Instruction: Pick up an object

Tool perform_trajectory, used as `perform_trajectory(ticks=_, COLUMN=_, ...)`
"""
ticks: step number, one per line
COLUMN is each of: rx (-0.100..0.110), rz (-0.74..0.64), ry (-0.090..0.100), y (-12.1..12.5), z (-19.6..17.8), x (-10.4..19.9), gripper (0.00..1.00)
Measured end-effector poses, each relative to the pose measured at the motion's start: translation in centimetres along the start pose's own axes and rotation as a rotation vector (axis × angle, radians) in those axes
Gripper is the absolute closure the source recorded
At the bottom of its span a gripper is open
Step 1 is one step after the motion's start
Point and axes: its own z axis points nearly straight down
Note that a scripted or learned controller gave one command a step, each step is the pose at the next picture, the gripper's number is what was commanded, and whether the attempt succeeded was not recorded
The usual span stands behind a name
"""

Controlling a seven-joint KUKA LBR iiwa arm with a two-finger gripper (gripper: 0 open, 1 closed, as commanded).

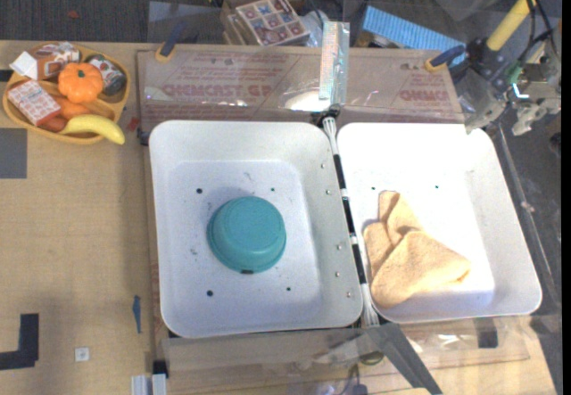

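A teal bowl (247,234) lies upside down in the middle of the left white bin (169,161). A crumpled tan cloth (406,252) rests in the near-left part of the right white bin (504,197). My gripper (516,92) appears as a grey mechanism with cables, beyond the far right corner of the right bin. It is well away from both objects, and nothing can be seen in it.
A yellow dish (62,94) with an orange pumpkin, a banana and small boxes sits on the wooden bench at the far left. Clear plastic-covered cardboard panels (241,86) stand behind both bins. Boxes and clutter lie beyond them.
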Motion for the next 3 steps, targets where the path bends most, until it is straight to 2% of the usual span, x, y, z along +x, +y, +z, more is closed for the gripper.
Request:
perform_trajectory(ticks=1, rx=0.000, rz=-0.027, ry=0.001, y=-3.9, z=13.6, x=5.0, gripper=0.00)
perform_trajectory(ticks=2, rx=-0.009, rz=-0.045, ry=0.000, y=-8.9, z=17.1, x=10.6, gripper=0.00)
perform_trajectory(ticks=3, rx=-0.010, rz=-0.088, ry=-0.001, y=-1.5, z=17.1, x=12.2, gripper=0.00)
